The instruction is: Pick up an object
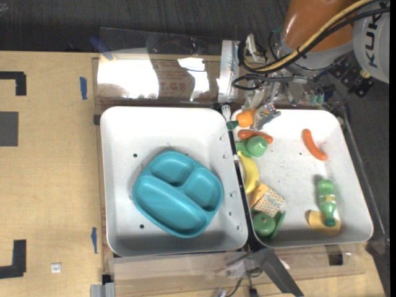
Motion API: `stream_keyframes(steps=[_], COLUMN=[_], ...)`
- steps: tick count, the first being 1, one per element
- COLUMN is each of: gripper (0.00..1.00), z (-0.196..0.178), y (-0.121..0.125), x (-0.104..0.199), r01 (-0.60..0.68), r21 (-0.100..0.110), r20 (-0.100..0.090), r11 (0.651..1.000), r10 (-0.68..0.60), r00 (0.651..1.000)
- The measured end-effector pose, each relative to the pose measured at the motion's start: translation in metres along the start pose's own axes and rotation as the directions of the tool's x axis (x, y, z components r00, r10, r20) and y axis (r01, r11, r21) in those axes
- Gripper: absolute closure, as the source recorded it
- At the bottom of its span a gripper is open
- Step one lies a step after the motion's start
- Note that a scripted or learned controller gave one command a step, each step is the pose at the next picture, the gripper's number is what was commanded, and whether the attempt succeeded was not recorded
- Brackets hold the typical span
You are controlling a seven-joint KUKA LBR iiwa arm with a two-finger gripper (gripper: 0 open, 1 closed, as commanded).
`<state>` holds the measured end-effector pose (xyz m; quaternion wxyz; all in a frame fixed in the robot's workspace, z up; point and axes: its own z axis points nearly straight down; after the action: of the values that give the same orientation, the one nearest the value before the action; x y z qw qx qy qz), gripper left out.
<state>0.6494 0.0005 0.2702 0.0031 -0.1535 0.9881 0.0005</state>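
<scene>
STEP: your gripper (267,108) hovers above orange ball (245,119), right bin (356,184) corner | FINGERS: state unreadable | NEXT: descend, close squarely.

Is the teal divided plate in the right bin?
No, the teal plate lies in the left bin, apart from the toy food.

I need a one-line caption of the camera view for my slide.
Arm's pincer at the right bin's far-left corner above toy food; a teal tray lies in the left bin.
</scene>
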Motion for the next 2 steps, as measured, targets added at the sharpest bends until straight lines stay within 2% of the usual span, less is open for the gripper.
stream_keyframes(steps=[1,2], gripper=[1.00,1.00], z=[0.025,-0.062], y=[0.003,-0.054], x=[0.050,-0.003], r01=[-0.072,0.161], r21=[0.000,0.005], r20=[-0.001,0.007], r11=[0.997,0.987], r10=[0.072,-0.161], r00=[0.997,0.987])
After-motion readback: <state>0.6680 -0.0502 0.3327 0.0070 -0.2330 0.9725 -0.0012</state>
